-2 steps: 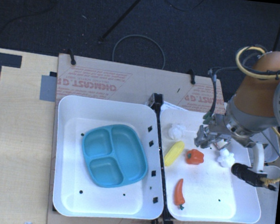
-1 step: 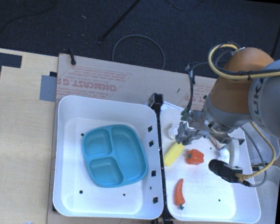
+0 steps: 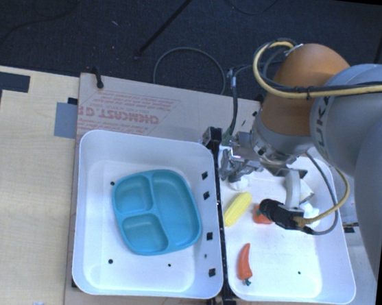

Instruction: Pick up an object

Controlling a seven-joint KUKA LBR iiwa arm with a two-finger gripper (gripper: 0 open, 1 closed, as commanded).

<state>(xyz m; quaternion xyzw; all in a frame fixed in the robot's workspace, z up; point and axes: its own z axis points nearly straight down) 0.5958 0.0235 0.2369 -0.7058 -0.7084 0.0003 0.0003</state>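
Dark carpeted floor at top, strewn with cables. Light wood counter below, cardboard sheet with mirrored red print under two white bins side by side.

Left bin: holds blue divided plate, three compartments, lying flat, slightly rotated, roughly centred.

Right bin: yellow corn cob near the left wall, tilted, upper end toward the arm. Orange carrot with green tip lower down, lying apart from the corn, toward the near side. Small red-orange piece just right of the corn, partly hidden by a black cable connector. White scrap near the connector, identity unclear.

Grey arm with orange band coming in from the right, yellow hose looped over the top. End effector pointing down over the upper left corner of the right bin, just above the top end of the corn, close to the divider between bins. Metal parts cluttered and dark there; cannot tell if open or closed, cannot tell whether touching the corn. Nothing seen lifted; corn, carrot and red piece all resting on the bin floor.
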